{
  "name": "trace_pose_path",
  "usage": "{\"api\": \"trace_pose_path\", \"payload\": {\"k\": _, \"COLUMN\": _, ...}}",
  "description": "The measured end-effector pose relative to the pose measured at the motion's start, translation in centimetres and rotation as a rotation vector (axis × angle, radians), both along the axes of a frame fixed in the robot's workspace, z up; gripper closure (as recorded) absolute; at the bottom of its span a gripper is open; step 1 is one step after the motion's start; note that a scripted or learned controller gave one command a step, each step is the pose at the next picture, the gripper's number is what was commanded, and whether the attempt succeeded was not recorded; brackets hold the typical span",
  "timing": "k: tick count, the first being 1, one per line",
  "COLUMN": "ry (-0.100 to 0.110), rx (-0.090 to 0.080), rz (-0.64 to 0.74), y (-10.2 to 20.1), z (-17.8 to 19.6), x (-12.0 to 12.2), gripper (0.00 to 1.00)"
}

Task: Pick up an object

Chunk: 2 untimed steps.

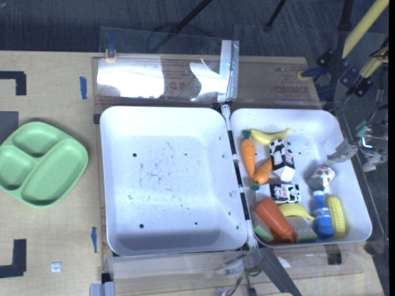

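The toys all lie in the right bin (349,142), crowded toward its left wall and near edge, which leaves the bin's far right corner bare — the side from which the arm comes in. Along the left wall sit a carrot (247,156) and a second, smaller one (263,172); a banana (270,135) lies across the top of the pile, touching a cow-print carton (282,153), with a white block just below it and a second cow-print piece (285,193) lower down. At the near edge a red bottle (275,220) lies on its side beside a grey sponge-like piece, a blue bottle (321,217) and a corn cob (337,215) just beside each other. A small spotted ball (322,176) lies a little apart from the rest, so it looks the easiest thing to take cleanly. The left bin (111,165) holds nothing that can be made out, and a green plate (41,163) rests on the bench well to the left. The gripper (353,149) hangs at the right rim of the right bin, near the ball but not touching it — nothing lies between its fingers, and whether they are spread or closed I cannot tell, as the metal parts blur against the white rim. No object has been lifted yet.
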<state>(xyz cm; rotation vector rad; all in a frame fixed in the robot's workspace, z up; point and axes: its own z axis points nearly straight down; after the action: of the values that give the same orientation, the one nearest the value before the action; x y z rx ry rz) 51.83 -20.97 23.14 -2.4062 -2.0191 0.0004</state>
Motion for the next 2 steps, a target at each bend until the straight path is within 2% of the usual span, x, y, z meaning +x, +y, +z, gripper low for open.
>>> {"api": "trace_pose_path", "payload": {"k": 1, "ry": -0.003, "rx": -0.001, "rz": 0.184, "y": 2.7, "z": -6.2, "x": 8.0, "gripper": 0.00}}
{"api": "trace_pose_path", "payload": {"k": 2, "ry": -0.002, "rx": -0.001, "rz": 0.171, "y": 3.0, "z": 4.0, "x": 7.3, "gripper": 0.00}}
